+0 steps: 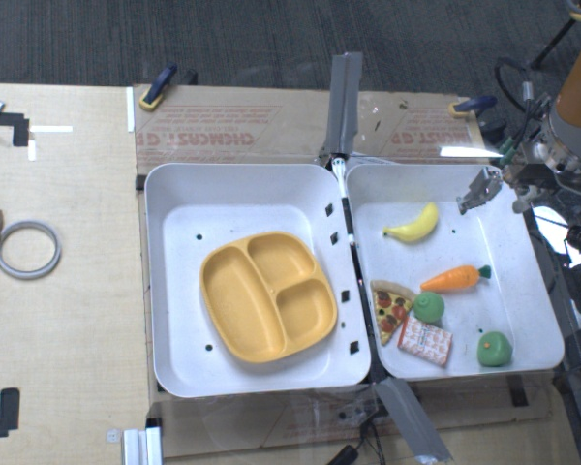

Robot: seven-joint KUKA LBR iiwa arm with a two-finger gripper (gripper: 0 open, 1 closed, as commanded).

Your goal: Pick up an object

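The right bin [547,289] holds several toy foods. A yellow banana [412,225] lies near its back. An orange carrot [453,279] lies mid-bin, and a pizza slice [391,308] rests by the left wall. Beside the slice sits a round green piece [428,306], with a red and white packet [425,342] in front of it. A green pepper [494,348] stands at the front right. My gripper [502,194] hovers over the bin's back right corner, open, with nothing between its fingers. It is right of the banana and apart from it.
The left bin [174,260] holds a yellow divided plate [268,294]. A roll of tape [24,249] lies on the bench at far left. Blue clamps [159,85] grip the cardboard behind the bins. Cables and arm hardware crowd the right edge.
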